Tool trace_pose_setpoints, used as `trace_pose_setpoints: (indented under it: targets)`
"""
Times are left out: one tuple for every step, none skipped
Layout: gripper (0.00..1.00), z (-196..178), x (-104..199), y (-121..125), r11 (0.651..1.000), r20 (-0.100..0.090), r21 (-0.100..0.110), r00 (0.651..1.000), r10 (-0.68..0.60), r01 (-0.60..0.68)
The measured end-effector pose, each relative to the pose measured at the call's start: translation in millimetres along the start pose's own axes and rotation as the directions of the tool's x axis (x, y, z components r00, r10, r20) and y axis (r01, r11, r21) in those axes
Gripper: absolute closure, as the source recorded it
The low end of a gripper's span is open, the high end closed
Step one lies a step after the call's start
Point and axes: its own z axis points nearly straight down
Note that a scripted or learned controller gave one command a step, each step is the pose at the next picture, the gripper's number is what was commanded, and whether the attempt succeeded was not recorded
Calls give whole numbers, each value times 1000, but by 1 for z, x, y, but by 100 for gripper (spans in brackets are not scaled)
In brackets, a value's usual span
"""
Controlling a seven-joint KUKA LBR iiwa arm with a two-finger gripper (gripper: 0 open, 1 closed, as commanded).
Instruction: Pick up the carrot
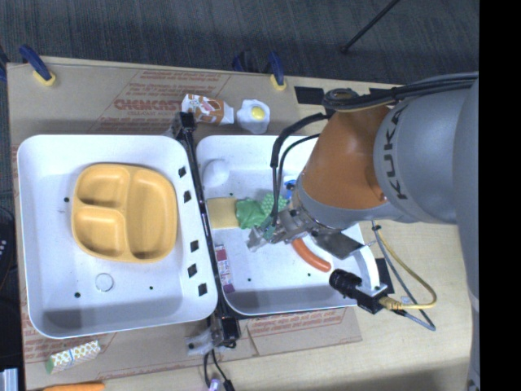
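**End effector lowered into the right-hand bin**

The metal end effector (267,233) hangs low inside the right shallow white plastic bin (277,300); its finger state cannot be told. The slim orange carrot (312,255) lies just right of it, unheld. A crumpled green leafy item (254,211) sits just above it.

Two white bins: left (32,218), right (269,300). One yellow tray (126,210). One carrot (312,256). One green item (254,211). One tan block (220,213). One white lump (215,172). One arm (391,169). Two blue clamps (37,65) (277,72).
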Motion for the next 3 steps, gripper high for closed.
trace_pose_setpoints:
  targets:
    - [100, -42, -67, -22, 1000, 1, -2, 1000, 13, -13]
    - [100, -42, -147, -46, 996, 3, -2, 996, -85, 85]
    - [100, -43, -72, -24, 992, -1, 0, 992, 126, -126]
